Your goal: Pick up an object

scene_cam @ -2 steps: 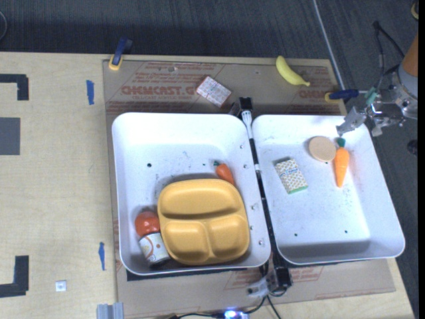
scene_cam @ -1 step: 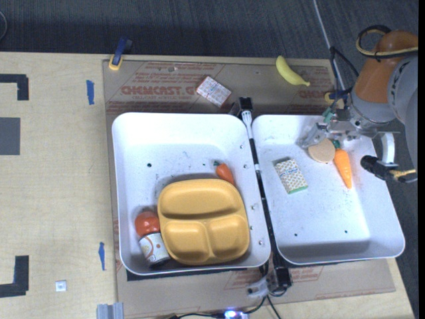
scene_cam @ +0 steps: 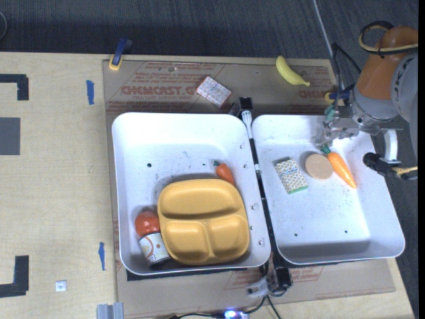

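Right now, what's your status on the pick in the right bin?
Gripper low at right bin's far edge, nothing seen held. Carrot, tan disc, small packet close below it. Path unobstructed.

A pale wooden desk (scene_cam: 53, 198) marked with black and blue tape meets dark carpeted floor (scene_cam: 199, 12) under even light; brown cardboard (scene_cam: 166, 88) lies flat on it.

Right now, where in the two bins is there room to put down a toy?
Right bin: its near half, below the small packet, disc and carrot, is bare. Left bin: bare along the far side, above the yellow tray. It's crowded around that tray and by the gripper.
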Controlling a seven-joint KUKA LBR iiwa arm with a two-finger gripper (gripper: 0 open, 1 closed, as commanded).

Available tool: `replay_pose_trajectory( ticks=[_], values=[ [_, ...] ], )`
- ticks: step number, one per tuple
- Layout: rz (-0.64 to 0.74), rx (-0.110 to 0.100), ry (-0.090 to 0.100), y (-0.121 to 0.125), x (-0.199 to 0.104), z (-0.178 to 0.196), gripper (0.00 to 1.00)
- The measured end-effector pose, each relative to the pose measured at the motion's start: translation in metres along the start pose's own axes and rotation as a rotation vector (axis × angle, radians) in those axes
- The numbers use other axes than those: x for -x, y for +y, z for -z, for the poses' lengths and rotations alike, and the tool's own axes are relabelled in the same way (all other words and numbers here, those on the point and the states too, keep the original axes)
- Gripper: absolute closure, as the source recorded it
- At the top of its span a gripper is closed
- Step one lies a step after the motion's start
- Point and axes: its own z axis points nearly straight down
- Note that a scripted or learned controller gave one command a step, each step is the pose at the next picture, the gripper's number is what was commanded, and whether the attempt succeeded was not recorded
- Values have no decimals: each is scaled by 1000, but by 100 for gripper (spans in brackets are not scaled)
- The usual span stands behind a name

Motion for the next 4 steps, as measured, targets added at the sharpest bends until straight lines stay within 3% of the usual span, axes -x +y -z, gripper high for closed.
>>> replay_pose_trajectory(
  ticks=[1,2,3,4],
  values=[
    [-2,-5,4,-1,-80,8,100],
    [-2,-5,3,-1,-79,7,0],
    [-5,-2,2,-52,-90,-11,0],
    [-6,1,1,-50,-90,0,100]
  ],
)
